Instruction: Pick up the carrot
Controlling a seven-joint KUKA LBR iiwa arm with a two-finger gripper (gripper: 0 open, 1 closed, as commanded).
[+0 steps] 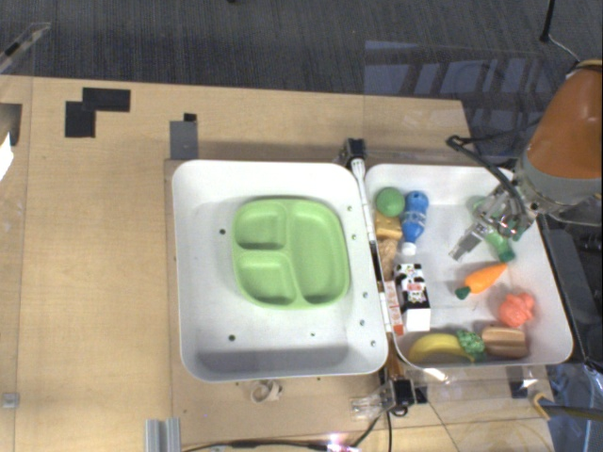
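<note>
Two shallow white bins sit side by side on the wooden bench: the left bin [193, 347] in the middle of the frame holds a green divided plate [287, 251] with three compartments, and the right bin [556, 332] is crowded with small items. The carrot [485, 278] lies in the right bin's centre-right area, orange body pointing up and to the right, green end toward the lower left. The gripper [476, 237] hangs just above and to the left of it in the frame, apart from the carrot — its metal fingers look slightly parted with nothing between them, and a green piece [501, 246] sits right beside them. The grey arm with its orange band [573, 125] enters from the frame's right edge. Along the right bin's left side are a green ball [388, 201], a blue bottle [414, 217] and a small black-and-white carton [411, 286] whose printing is too small to read. Along the bottom of that bin lie a banana [438, 347] and a brown sausage-like item [503, 341], with a pink lumpy toy [516, 308] just above — near the carrot's lower right.
</note>
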